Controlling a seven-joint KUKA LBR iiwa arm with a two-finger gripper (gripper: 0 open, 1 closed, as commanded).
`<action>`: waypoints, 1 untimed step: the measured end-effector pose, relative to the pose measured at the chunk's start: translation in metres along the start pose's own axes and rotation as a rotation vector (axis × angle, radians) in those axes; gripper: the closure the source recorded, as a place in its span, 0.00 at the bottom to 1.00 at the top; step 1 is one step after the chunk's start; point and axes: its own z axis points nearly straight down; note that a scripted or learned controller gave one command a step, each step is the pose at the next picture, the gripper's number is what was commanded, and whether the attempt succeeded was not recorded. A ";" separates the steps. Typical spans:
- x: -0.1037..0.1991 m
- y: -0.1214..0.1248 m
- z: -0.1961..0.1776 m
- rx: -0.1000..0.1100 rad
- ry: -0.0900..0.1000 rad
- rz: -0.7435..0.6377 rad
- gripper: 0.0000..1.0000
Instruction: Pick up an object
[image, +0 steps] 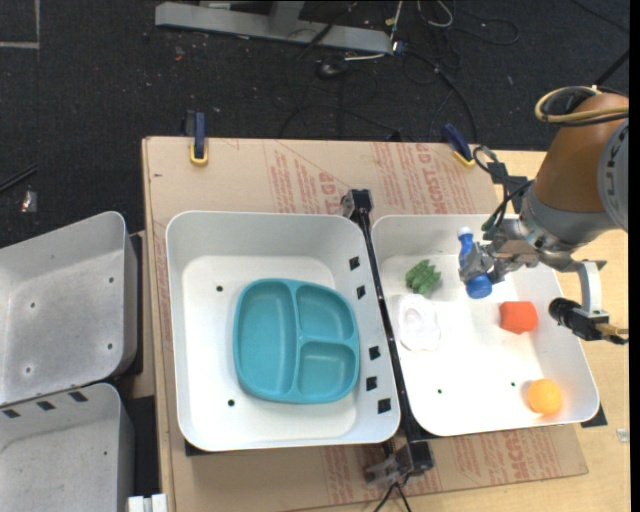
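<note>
The orange ball (545, 397) sits at five o'clock in the right bin (480, 425). The red block (518, 317) lies at three o'clock, the white object (418, 323) hard to make out. The gripper (478, 268) is clamped on the blue bottle (472, 262), long axis twelve-to-six, half hidden; the green toy (424, 276) is beside it.

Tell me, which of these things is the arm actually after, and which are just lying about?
Part of the job, all in the right bin:
gripper
blue object at its tip
green object
white object
red block
orange ball

Just lying about:
teal divided plate in the left bin
clamps
cardboard
</note>
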 end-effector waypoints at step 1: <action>0.003 0.010 -0.048 -0.002 0.000 -0.005 1.00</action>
